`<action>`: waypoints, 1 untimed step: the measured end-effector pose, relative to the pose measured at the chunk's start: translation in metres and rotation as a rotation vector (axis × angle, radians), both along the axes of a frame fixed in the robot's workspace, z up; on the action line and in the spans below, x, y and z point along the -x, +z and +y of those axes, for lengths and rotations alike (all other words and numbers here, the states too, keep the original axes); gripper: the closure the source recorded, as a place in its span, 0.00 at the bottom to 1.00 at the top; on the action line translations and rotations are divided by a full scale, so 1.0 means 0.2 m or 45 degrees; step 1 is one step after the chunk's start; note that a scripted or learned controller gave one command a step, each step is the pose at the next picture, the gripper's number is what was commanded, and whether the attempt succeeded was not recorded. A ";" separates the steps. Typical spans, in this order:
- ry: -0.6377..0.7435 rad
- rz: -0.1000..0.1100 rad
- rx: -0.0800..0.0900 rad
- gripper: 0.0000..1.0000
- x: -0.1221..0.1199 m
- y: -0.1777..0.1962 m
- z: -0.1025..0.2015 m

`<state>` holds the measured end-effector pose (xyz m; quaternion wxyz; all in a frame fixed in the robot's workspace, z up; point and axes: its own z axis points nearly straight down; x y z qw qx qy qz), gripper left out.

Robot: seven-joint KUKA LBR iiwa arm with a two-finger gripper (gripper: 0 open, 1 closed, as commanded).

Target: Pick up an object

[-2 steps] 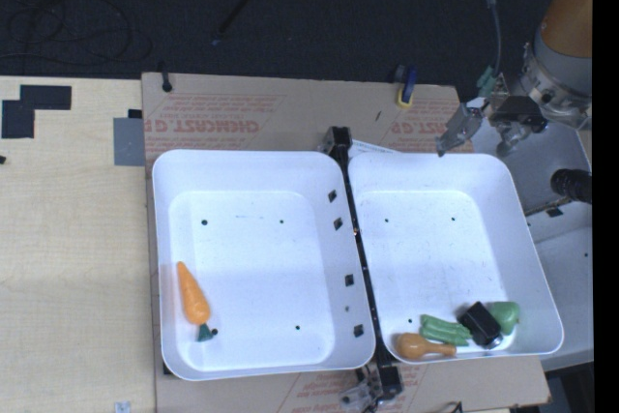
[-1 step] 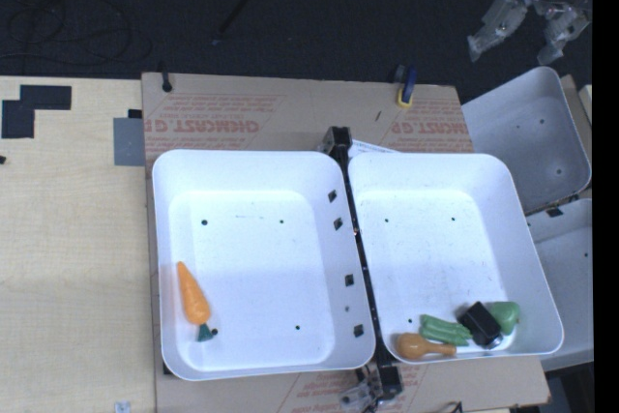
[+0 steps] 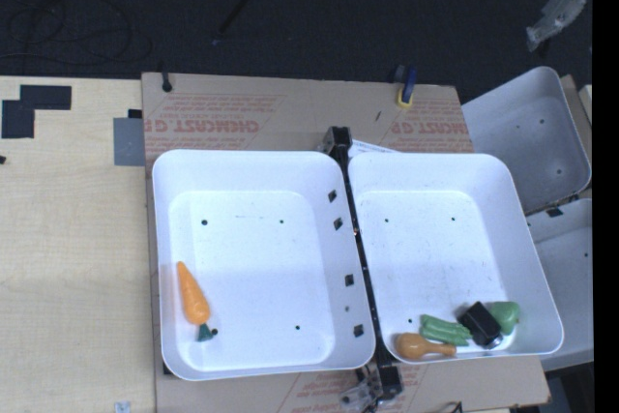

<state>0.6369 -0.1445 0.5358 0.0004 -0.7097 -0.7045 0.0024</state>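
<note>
In the right bin's near right corner lie a tan gourd-shaped toy, a green pod, a black block and a green piece, bunched and touching. A toy carrot lies in the left bin's near left corner. Beyond the bench's far right corner hangs the grey gripper, too small to tell how it stands

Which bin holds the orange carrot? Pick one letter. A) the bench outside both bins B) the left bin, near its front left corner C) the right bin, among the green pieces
B: the carrot lies in the left bin, by its front left wall, while the green pieces sit in the right bin.
</note>
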 end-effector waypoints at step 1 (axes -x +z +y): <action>0.005 -0.001 -0.001 0.00 -0.04 0.00 -0.26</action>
